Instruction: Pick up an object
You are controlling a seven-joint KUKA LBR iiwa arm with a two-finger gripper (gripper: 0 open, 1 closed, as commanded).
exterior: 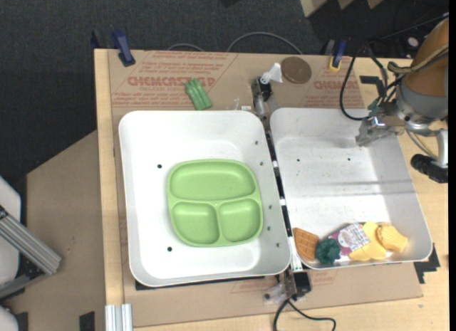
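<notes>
Several small food toys lie along the near edge of the right bin (335, 180): a waffle-like orange piece (306, 242), a dark green broccoli piece (328, 250), a white and pink wrapped piece (353, 236) and yellow pieces (381, 240). My gripper (372, 130) hangs over the far right part of that bin, well away from the toys, with nothing seen in it. The arm's orange band (436, 45) and grey wrist (420, 102) show at the right edge.
The left bin (142, 180) holds a green three-compartment plate (212, 201). On the bench behind the bins lie a green clip-like object (199, 95), a brown disc (296, 70) and cables (349, 87).
</notes>
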